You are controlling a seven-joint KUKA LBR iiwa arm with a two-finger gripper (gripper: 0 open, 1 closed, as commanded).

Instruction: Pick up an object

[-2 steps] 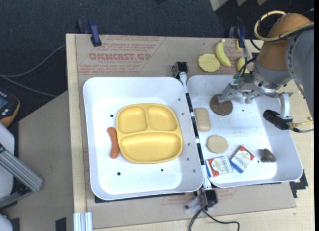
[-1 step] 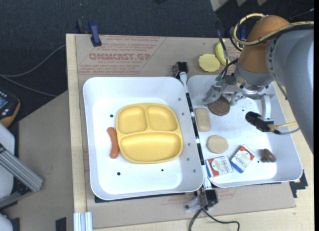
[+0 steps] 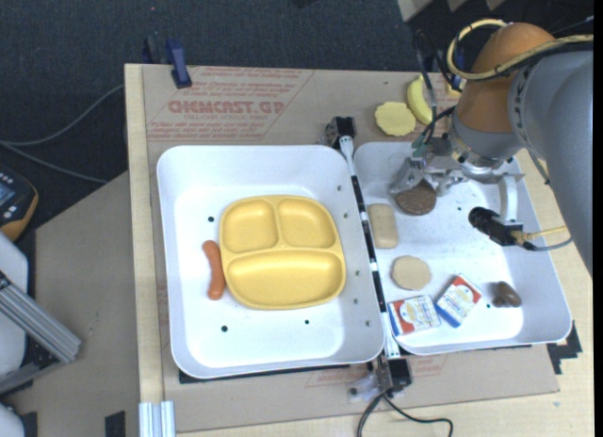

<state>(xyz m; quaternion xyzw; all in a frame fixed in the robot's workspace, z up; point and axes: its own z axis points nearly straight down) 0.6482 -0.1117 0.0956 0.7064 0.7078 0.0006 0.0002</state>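
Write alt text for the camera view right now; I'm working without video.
The tool hangs low in the right bin, right over a brown round cookie. That bin also holds a tan bar, a pale round cookie, two small cartons and a dark lump. The left bin holds a yellow divided plate with an orange sausage beside it.

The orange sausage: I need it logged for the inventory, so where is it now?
The orange sausage lies in the left bin, on the bin floor just left of the yellow divided plate.
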